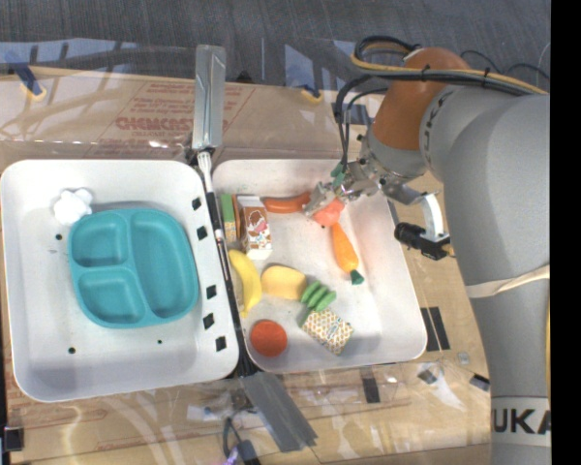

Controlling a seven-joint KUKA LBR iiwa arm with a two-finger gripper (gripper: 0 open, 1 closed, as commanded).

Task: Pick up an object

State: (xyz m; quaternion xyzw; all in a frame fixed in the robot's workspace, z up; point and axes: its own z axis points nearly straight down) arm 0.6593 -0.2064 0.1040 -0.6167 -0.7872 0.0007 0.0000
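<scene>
Hovering near the right bin's far edge, the gripper sits over a pink object, its grip impossible to judge, with a sausage just beside, a carrot below, and a carton, banana, tomato crowding the bin's left edge.

Left bin holding a teal divided tray, with a white fluffy lump at its far left corner. Brown cardboard lying beyond both bins. Grey carpet farther off.
</scene>
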